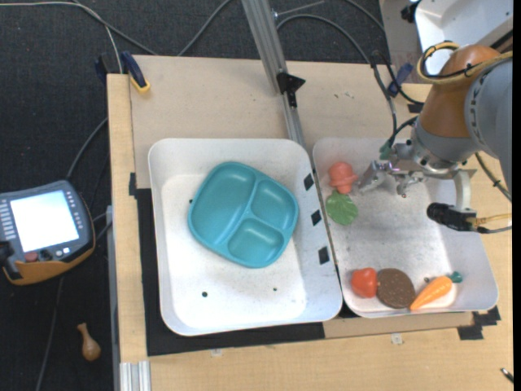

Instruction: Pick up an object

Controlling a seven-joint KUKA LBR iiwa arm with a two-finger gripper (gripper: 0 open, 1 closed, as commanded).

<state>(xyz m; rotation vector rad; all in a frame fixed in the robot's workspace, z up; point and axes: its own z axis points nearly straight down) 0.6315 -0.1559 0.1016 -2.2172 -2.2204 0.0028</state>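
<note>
1. Arm [464, 108] comes in from the right on my feed, grey with the orange band above the wrist, hanging over the upper part of the right bin [407, 235].
2. Gripper [391, 179] sits over that bin's upper half, pointing left toward the pink toy [341, 175]. It's near the toy; I can't confirm contact.
3. Fingers: I can't tell whether they're spread or closed, too small and cluttered at this angle. I see nothing between them.
4. Right bin contents: pink toy at upper left by the wall, green leafy piece [342, 209] just below it. Along the bottom edge sit a red tomato [365, 282], a brown round patty [395, 287] touching it, and an orange carrot [432, 292] just right of the patty.
5. Left bin [187, 300] holds a teal divided plate [243, 213], lying flat, slightly rotated.
6. Both bins sit side by side on the counter [203, 96].
7. Teach pendant [42, 230] lies on the floor to the left, off the counter.
</note>
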